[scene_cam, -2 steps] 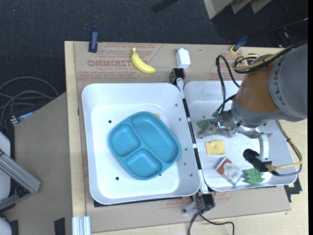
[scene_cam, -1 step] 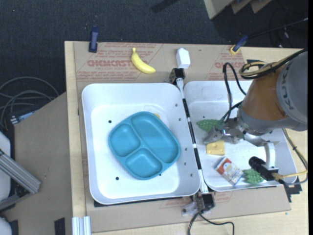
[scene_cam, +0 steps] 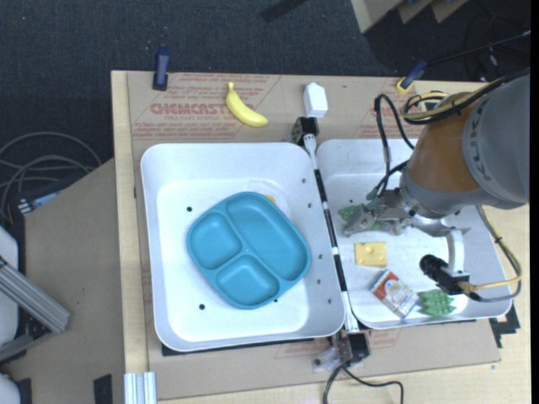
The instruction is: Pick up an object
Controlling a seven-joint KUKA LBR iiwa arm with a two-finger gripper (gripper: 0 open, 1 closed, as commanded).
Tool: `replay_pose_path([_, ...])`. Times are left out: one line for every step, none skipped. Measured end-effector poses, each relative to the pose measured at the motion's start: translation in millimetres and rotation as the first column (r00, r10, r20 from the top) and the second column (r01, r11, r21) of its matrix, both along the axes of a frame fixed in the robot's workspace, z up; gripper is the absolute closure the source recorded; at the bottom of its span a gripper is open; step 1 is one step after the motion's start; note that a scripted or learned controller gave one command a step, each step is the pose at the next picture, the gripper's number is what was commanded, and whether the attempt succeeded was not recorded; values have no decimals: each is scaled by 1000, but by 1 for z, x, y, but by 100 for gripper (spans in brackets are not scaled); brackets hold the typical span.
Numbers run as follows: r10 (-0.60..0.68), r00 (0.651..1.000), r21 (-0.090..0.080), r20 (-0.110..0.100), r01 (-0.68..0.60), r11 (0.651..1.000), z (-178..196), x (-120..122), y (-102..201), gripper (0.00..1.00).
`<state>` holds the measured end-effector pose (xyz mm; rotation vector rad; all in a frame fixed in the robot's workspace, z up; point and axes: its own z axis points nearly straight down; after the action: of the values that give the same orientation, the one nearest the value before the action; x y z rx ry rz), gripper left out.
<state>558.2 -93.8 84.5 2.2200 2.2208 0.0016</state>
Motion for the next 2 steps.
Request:
replay_pose_path([-2,1000,1,-4,2,1000,0,-43,-9,0])
replay_pose_path([0,1000,0,-1,0,1000,1,51,-19,0])
